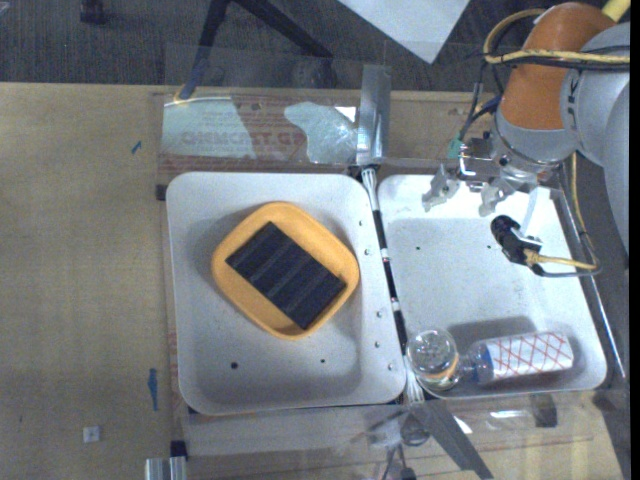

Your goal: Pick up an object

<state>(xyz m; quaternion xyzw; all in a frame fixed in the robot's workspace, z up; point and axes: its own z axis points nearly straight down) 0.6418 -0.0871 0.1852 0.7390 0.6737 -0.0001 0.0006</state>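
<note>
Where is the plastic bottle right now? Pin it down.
The plastic bottle lies on its side in the right bin, along that bin's near edge, cap end by the divider between the bins. The end effector is over the bin's far side.

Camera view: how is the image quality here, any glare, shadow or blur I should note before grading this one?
Camera view: lighting is even and soft; the yellow tray casts a faint shadow on the left bin; the clear bottle in the right bin shows small bright highlights on its cap end; the pincer looks slightly soft; the clear sheet behind the bins reflects light.
</note>
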